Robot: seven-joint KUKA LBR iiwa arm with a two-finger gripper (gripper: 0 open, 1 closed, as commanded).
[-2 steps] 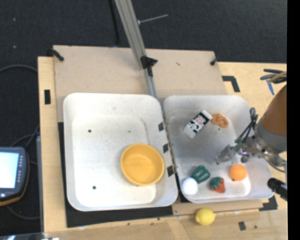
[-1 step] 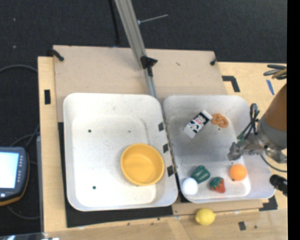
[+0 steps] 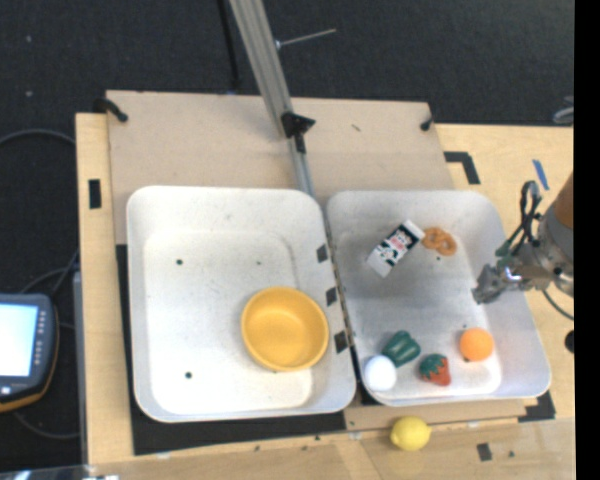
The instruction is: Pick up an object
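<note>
My gripper [image 3: 490, 286] hangs at the right rim of the right bin [image 3: 430, 208], its arm coming in from the right edge. Nothing shows between its fingers. In that bin lie a small black-and-white carton [image 3: 394, 247], a brown pretzel-like piece [image 3: 439, 239], an orange ball [image 3: 476, 344], a red strawberry [image 3: 436, 369], a green pepper [image 3: 401, 347] and a white ball [image 3: 380, 373]. The orange ball is the nearest, just below and left of the gripper.
The left bin [image 3: 180, 228] holds a yellow bowl [image 3: 284, 328]. A yellow lemon [image 3: 410, 433] lies on the bench in front of the right bin. A metal pole [image 3: 270, 68] slants up behind the bins. A screen [image 3: 10, 343] sits far left.
</note>
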